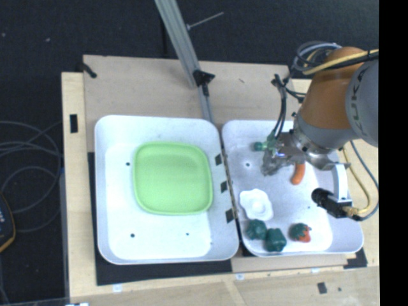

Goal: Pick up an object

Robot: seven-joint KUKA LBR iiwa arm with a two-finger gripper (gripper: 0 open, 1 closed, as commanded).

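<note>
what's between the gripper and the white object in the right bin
In the camera view, bare white bin floor lies between the gripper and the white object.

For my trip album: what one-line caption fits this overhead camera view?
Robot gripper hangs over the right bin of small toys; a green plate sits in the left bin.

Arm (344, 101) was grey with a broad orange band above the wrist. Black cables (285, 110) looped off the wrist, and thin ones ran down beside the claw (273, 163). The claw was small, dark metal, with a teal-green spot by it. Finger detail was too blurred to read.
</note>
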